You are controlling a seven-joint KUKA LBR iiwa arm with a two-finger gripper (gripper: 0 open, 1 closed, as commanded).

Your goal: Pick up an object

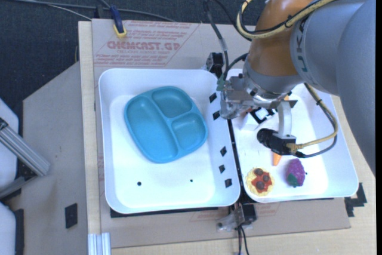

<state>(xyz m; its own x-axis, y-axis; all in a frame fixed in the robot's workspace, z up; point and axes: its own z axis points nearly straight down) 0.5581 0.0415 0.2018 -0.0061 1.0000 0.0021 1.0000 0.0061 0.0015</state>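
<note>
Right bin (pixel 343 179): three small toys near its front edge. One purple grape bunch (pixel 295 171), one round pizza piece (pixel 261 181) with red topping, one orange carrot (pixel 276 159). Left bin (pixel 113 146): one blue divided plate (pixel 165 123). Tool (pixel 234 106) above the bins' shared rim; grip state cannot be told.

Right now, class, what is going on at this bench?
A grey robot arm with an orange band reaches in over the right bin, its task being to pick up an object. Nothing can be seen held. Near that bin's front lie a small toy pizza, a purple grape bunch and an orange piece. The left bin holds a blue divided plate.
</note>
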